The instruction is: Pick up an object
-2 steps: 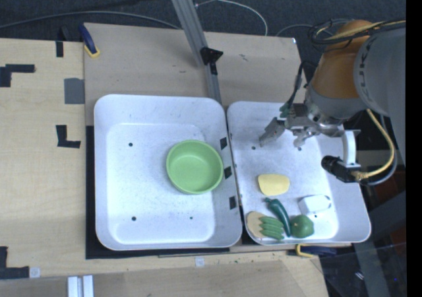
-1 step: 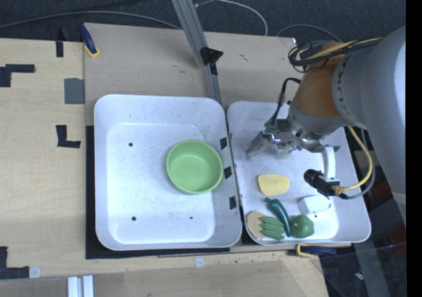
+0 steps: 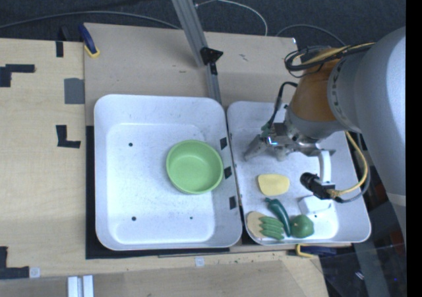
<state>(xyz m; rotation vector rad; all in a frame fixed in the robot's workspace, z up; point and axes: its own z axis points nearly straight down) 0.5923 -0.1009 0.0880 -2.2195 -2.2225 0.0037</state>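
My gripper hangs over the upper left part of the right bin, open, with nothing between its fingers. One grey finger points down-left toward the bin's left wall. A flat yellow piece lies just below the gripper, apart from it. Near the bin's front edge lie a dark green curved piece, a round green object and a tan piece with green ridges, all close together. A light green bowl stands upright in the left bin, right of its middle.
A slanted grey metal pole runs from the top of the view down to the gap between the bins. The arm's orange band and grey body cover the right bin's upper right. Wooden bench surrounds the bins.
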